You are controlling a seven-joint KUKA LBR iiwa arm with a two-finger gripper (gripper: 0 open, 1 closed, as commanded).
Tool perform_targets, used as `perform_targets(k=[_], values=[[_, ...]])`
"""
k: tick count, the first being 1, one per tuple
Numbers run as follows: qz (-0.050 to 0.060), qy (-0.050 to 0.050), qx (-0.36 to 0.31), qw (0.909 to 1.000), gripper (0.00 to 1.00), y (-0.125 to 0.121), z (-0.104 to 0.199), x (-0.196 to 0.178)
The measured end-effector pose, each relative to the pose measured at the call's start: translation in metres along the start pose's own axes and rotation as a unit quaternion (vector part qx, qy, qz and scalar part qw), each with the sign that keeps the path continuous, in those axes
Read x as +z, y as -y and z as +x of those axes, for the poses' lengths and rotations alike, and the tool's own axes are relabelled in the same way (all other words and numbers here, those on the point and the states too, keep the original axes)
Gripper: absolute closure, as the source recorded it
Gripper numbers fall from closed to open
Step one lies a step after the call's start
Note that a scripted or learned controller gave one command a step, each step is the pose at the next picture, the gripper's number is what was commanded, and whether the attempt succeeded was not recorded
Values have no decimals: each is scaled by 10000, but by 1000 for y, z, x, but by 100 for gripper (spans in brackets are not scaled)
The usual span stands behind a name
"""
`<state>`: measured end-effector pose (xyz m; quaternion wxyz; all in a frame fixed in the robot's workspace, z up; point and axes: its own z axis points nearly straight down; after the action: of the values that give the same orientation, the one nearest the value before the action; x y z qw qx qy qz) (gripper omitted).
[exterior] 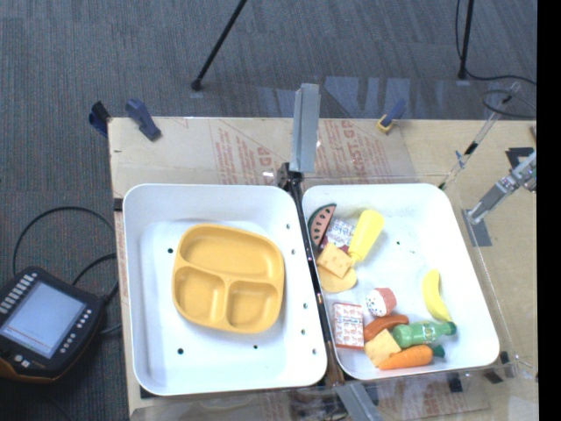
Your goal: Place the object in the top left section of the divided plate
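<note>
Overhead, the yellow three-section plastic plate (229, 278) lies in the left white bin (149, 235), its compartments bare. Toy foods crowd the right white bin (456, 235): a yellow corn cob (365, 234), a banana (435, 295), a green bottle (422, 331), an orange carrot (408, 357). Whether the tool is open or closed cannot be told.

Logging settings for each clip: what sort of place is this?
Probably a robotics lab: a bench holding two white bins, a teach pendant on grey carpet and tripod legs behind. Toy food suggests staged trials.
</note>
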<state>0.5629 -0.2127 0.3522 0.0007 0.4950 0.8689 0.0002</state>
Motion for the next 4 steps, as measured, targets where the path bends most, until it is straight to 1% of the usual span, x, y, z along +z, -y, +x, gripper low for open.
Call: perform_targets(k=[1, 2, 4], values=[[0, 0, 0, 10000, 0, 0, 0, 0], [19, -20, 776, 9970, 0, -23, 4, 57], [10, -11, 776, 9970, 0, -24, 3, 56]])
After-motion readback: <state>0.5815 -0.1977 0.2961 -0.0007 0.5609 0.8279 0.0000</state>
